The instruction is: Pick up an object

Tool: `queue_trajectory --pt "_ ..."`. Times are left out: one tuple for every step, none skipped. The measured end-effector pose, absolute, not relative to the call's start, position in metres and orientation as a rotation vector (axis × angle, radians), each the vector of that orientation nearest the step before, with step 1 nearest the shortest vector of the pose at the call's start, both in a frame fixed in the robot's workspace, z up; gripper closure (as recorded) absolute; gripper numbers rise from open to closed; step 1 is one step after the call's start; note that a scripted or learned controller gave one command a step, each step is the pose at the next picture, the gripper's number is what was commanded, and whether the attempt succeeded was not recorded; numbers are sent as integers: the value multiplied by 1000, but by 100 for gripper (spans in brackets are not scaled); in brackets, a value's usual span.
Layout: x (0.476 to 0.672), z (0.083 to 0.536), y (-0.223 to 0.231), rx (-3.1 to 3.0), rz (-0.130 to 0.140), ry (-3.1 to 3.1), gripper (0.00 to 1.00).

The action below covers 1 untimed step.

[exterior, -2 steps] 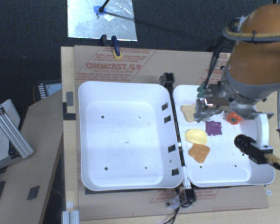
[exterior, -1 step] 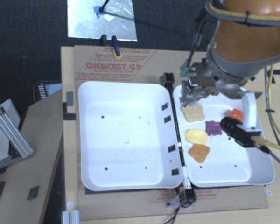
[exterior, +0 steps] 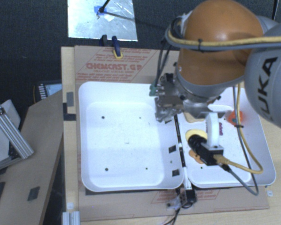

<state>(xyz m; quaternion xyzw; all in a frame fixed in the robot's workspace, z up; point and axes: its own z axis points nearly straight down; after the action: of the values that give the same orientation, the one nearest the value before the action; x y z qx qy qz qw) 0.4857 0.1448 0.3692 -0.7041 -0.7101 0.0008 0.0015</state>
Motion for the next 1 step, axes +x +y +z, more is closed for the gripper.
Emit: queue_trajectory --pt "487 460 164 -2217 -17 -2232 100"
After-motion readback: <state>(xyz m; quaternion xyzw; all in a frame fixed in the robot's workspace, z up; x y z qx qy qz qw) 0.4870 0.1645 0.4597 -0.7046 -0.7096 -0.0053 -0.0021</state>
